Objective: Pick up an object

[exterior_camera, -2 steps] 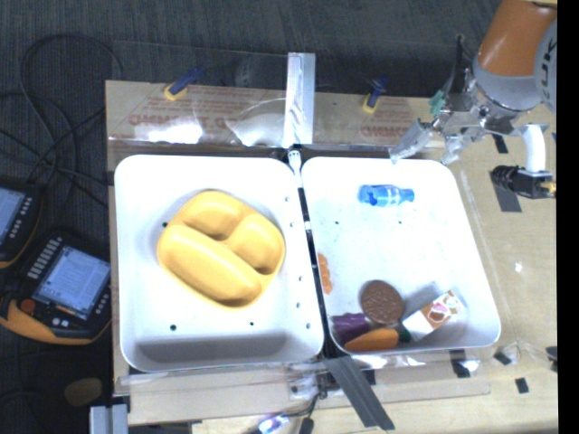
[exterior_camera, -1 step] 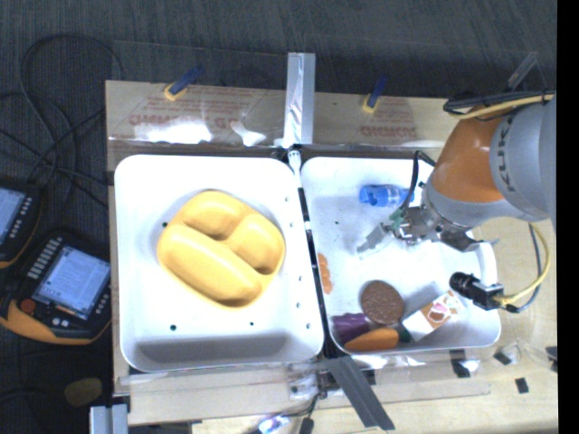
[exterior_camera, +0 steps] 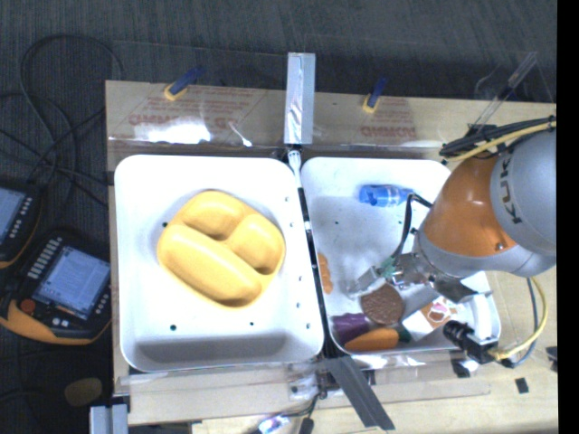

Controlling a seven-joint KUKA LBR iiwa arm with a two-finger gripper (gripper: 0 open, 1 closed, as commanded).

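Landmark = the metal divider strip [exterior_camera: 300, 107] standing upright btwn the two bins, at the back of the bench.

Far left of the strip, off the bench on dark carpet: a black-and-orange handheld control pendant w/ a lit screen [exterior_camera: 59, 287], black cables looping behind it.

Left of the strip: the shallow white plastic left bin [exterior_camera: 145, 333]. In it, a big glossy yellow bun-shaped lump w/ three rounded lobes [exterior_camera: 222, 247], sitting roughly mid-bin, apart from all walls.

Behind both bins, either side of the strip: a brown cardboard backing sheet [exterior_camera: 425, 116] w/ small blue-and-yellow clips [exterior_camera: 183, 83].

Right of the strip: the shallow white plastic right bin [exterior_camera: 339, 183]. Near its back wall, a small clear bottle w/ blue label [exterior_camera: 384, 194] lies on its side. Just right of the strip's line, low on the bin's left wall, a small orange piece [exterior_camera: 323, 272] (too small to tell what). Toward the front: a round brown disc-like object [exterior_camera: 383, 306], a dark purple object [exterior_camera: 348, 322] just beside it, and an orange carrot-shaped object w/ dark end [exterior_camera: 373, 339] along the front wall. A white-and-red small item [exterior_camera: 437, 314] lies further right.

Farthest right: grey arm w/ orange band [exterior_camera: 466, 211] reaches in over the right bin. The gripper [exterior_camera: 391, 274] hangs directly above the brown disc; can't tell if its fingers are wide or narrow, nor whether anything sits btwn them.
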